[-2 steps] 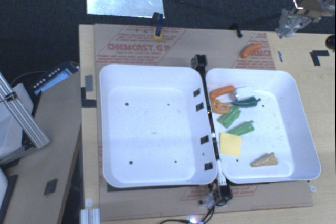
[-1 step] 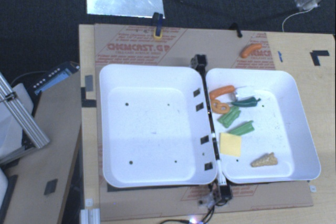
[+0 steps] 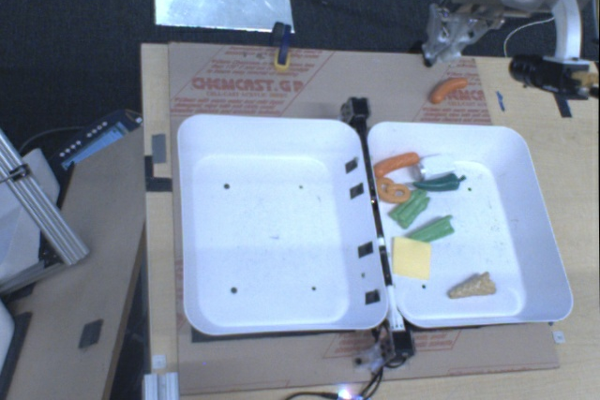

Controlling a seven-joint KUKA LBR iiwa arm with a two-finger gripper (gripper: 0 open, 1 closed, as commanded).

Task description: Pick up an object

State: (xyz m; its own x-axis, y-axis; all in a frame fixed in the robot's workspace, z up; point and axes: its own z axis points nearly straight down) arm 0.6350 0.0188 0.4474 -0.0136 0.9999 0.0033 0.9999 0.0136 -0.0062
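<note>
Step in hand: approach not yet begun, by my reading; the gripper (image 3: 441, 47) hangs above the bench beyond the right bin's far edge, over no object.
Claw state: cannot tell whether it is parted or closed; nothing is seen held in it.
Right bin (image 3: 525, 201): holds the candidates, clustered toward its left wall: an orange carrot-like piece (image 3: 397, 163), a dark green pepper-like piece (image 3: 439, 183), two green pieces (image 3: 410, 207), a yellow square (image 3: 412, 258), and a tan crumbly piece (image 3: 472, 286) nearer the front.
Left bin (image 3: 272, 229): bare white floor.
Outside the bins: an orange sausage-like piece (image 3: 448, 90) lies on the cardboard, nearest the gripper.
Next move calls for: travel toward the front over one item, then descent; the tan piece and the yellow square lie apart from the cluster, so probably easier.
</note>
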